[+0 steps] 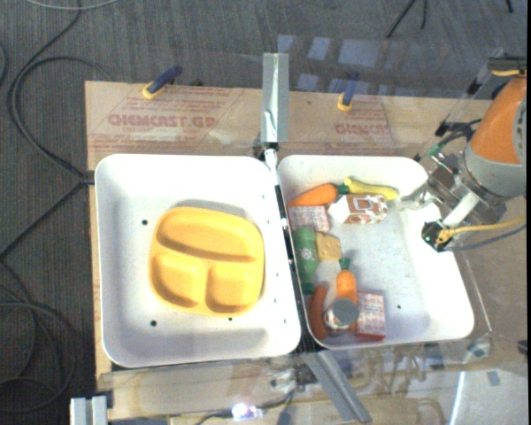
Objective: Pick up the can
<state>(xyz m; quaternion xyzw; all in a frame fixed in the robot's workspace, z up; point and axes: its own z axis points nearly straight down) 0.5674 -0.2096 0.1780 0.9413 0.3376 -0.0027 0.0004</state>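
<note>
I see one can [342,312] standing upright, top facing the camera, at the lower left of the right bin [425,304], between two carrots. The pincer [438,204] hovers at that bin's upper right rim; I cannot tell its spread.

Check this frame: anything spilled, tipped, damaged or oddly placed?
Nothing spilled or broken. The food items crowd the left side of the right bin; the can stands among them near the front edge. The yellow tray sits alone in the left bin, slightly askew.
</note>
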